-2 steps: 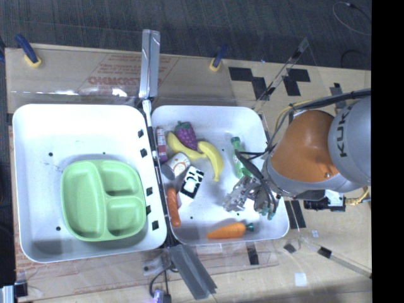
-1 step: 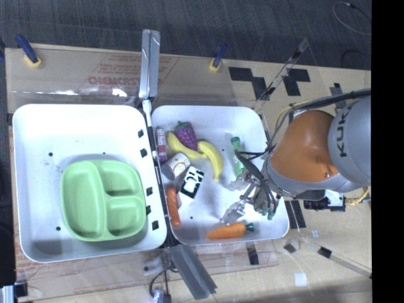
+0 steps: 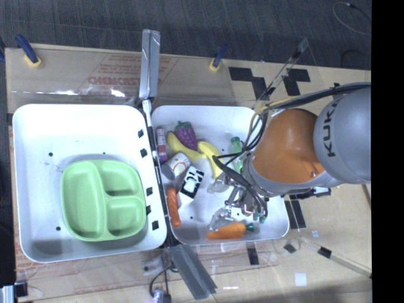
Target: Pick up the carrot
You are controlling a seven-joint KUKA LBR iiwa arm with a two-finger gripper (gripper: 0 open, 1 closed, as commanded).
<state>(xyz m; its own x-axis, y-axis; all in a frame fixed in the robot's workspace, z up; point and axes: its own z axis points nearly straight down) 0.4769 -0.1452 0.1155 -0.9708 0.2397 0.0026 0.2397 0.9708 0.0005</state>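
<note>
- Carrot (image 3: 227, 231) lies along the near wall of the right bin (image 3: 189, 113), just below the gripper (image 3: 232, 212).
- Gripper state: cannot tell.
- Risk: a wall-side grasp may jam or slip.
- Risk: a second orange item (image 3: 172, 206) at the left wall may be mistaken for the target.

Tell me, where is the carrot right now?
The carrot lies in the right bin, along its near edge, just below the gripper. An orange sausage-like toy lies to its left.
</note>
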